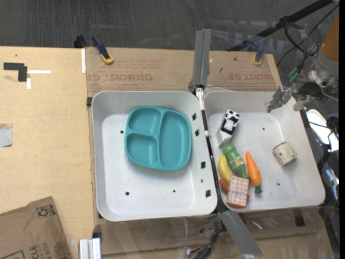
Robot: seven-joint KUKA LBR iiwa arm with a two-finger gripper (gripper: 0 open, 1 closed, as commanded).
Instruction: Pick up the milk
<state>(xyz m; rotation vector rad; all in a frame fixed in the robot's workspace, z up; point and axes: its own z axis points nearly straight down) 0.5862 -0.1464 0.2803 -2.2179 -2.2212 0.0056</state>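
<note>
Milk carton, white with black cow patches, lies in the right bin near its upper left corner, close to the divider between the bins; its long axis runs on a slant, one end toward the bin's far wall, the other down and left toward the divider.

Nearest the camera in that bin is a reddish snack box, with a yellow banana, a green bottle and an orange carrot crowded just beyond it, all below the carton. A small tan can lies apart to their right. The left bin holds a teal divided plate.

Farther back, the jaws hang over the right bin's far right part, well apart from the carton; whether they are apart or together cannot be told. Blue clamps grip the desk at the far edge.
</note>
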